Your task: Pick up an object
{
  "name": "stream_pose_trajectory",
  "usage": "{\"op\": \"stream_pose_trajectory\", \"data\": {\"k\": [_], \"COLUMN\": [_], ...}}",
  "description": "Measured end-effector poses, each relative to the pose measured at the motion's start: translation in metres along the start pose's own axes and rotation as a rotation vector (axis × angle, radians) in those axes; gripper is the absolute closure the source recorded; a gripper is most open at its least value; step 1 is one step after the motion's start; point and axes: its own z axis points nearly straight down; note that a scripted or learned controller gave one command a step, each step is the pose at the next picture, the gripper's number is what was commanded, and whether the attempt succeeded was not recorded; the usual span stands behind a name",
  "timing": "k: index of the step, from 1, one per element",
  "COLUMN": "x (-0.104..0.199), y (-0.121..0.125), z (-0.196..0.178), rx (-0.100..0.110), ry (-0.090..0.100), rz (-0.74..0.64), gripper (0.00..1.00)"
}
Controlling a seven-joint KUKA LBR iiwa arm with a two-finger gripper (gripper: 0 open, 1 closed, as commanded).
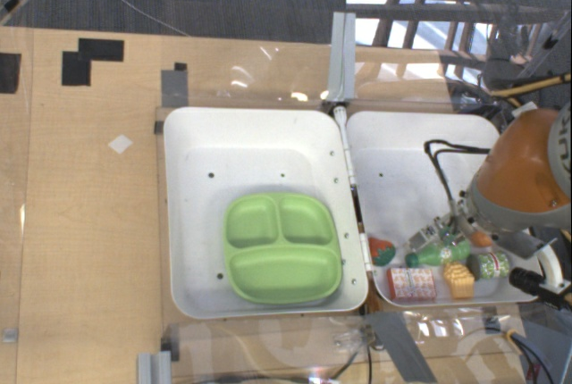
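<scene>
Gripper [444,235] hangs low just above the green bottle [435,255], right of the divided plate [282,246]; finger state, can't tell.

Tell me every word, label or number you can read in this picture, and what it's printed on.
No text reads clearly.
Red-and-white box in the right bin: patterned print, too small and blurred to read.
Green bottle beside it: no label to make out.
Green can: markings too blurred to read.
Green divided plate in the left bin: plain, no writing.
Black shapes on the bench: solid marks, not letters.
</scene>
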Motion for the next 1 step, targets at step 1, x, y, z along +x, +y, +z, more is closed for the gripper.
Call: {"op": "stream_pose_trajectory", "data": {"k": [1], "x": [0.0119], "y": [0.0025], "z": [0.0], "rx": [0.007], "ry": [-0.004], "rz": [0.239], "gripper": [0.0]}}
